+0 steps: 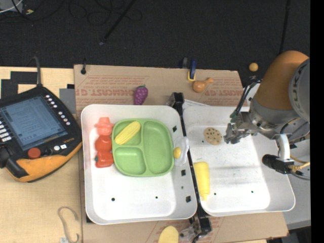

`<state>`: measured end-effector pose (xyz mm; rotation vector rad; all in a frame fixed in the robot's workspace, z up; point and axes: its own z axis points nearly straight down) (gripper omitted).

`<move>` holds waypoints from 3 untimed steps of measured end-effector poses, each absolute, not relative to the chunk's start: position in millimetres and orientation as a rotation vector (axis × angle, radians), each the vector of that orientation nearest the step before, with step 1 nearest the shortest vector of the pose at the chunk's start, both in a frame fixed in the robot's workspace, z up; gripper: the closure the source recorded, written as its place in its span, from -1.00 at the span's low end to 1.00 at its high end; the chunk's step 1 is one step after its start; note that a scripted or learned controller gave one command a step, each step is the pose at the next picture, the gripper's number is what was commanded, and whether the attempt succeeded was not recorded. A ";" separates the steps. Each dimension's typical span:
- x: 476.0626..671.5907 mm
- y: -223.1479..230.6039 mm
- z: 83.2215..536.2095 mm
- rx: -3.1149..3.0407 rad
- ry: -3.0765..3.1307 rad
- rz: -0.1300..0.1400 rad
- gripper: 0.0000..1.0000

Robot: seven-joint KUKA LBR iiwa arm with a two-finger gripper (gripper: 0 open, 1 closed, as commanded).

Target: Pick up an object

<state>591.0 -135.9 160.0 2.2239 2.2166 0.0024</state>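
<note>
My gripper (232, 136) hangs low over the right bin (263, 199), just right of a round brown cookie (212, 135) that lies on the bin floor. A yellow corn-like piece (202, 179) lies along the right bin's left wall. In the left bin (131, 206) sits a green divided plate (149, 151) with a yellow corn cob (126, 131) in its upper left compartment. A red and pink toy figure (104, 143) lies left of the plate. A small yellow item (177, 153) rests at the plate's right edge.
A purple grape toy (140, 93) and an orange pear-shaped toy (201, 84) lie on the cardboard behind the bins. A teach pendant (35, 130) sits at the left. A yellow round thing (168, 234) lies in front of the bins.
</note>
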 end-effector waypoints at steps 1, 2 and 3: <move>594.0 -142.1 222.4 2.221 2.217 0.004 1.00; 594.0 -142.8 227.5 2.222 2.222 0.000 1.00; 552.0 -109.1 223.9 2.224 2.225 -0.003 1.00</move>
